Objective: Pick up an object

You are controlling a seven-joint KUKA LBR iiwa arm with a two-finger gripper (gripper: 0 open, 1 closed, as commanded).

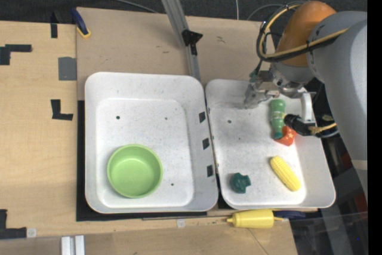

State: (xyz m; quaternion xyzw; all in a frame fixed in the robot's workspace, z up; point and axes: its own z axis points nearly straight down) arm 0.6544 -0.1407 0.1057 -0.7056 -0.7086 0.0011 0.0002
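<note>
At the front edge of the bench lies a yellow bottle-like thing (253, 219), well in front of the claw and outside both bins. Just behind it, in the right bin (316, 194), a yellow corn cob (285, 173) lies at a slant, in front of the claw and a little to the view's right of it. A small dark green lump (240, 182) sits near the cob, almost straight in front of the claw and well apart from it. In the left bin (95, 92), a green bowl (135, 171) stands upright in the front part, far to the view's left of the claw.

Closer to the claw, a green bottle-shaped toy (277, 116) lies in the right bin with a red piece (286, 136) touching its front end. The toy is just beside the claw, on its view-right side, and does not sit in its grasp.

The claw (258, 94) hangs low over the back part of the right bin, near the bin's rear rim. Whether it is wide or narrow cannot be told from here, and it holds nothing that shows.

Behind the claw rise the grey arm (349, 63) and its orange band (304, 21), looped with cables (265, 33). Behind and to the view's left, a slanted metal pole (173, 3) crosses the bench.
</note>
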